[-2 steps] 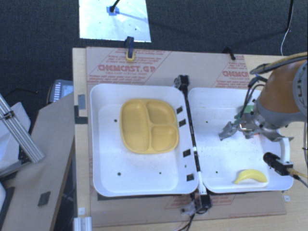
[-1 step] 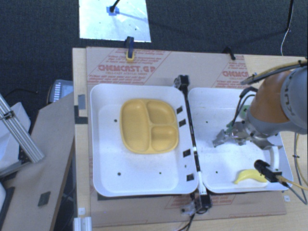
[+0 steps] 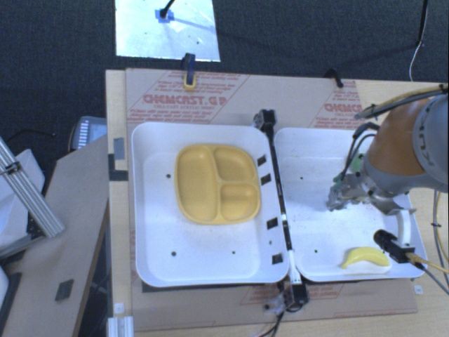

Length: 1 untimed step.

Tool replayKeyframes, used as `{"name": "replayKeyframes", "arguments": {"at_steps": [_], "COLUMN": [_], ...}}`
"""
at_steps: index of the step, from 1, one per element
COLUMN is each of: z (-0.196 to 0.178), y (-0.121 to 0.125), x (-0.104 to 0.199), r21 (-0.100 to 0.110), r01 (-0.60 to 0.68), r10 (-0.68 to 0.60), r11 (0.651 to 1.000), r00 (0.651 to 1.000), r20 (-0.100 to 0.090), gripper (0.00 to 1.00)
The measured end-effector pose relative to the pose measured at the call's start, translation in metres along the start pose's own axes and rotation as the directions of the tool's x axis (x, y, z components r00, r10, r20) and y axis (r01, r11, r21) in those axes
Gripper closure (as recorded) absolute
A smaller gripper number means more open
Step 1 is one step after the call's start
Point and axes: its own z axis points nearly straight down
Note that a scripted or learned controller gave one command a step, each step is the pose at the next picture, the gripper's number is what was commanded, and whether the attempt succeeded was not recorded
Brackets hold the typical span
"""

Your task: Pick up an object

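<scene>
Hovering in the right bin (image 3: 309,153), the pincer (image 3: 339,197) blurs; cannot tell its state

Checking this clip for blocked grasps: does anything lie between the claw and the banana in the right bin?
Nothing visible does. The claw hangs over the right bin, and the banana lies nearer the bin's front edge. Bare white floor separates them. The yellow tray sits in the left bin.
</scene>
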Motion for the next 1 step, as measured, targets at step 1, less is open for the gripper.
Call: {"name": "replayKeyframes", "arguments": {"at_steps": [1], "z": [-0.0524], "y": [0.0118], "x": [0.0036], "r21": [-0.005], "r01": [0.005], "r10": [-0.005], "r11": [1.0], "r00": [1.0], "r20": [0.001], "gripper": [1.0]}}
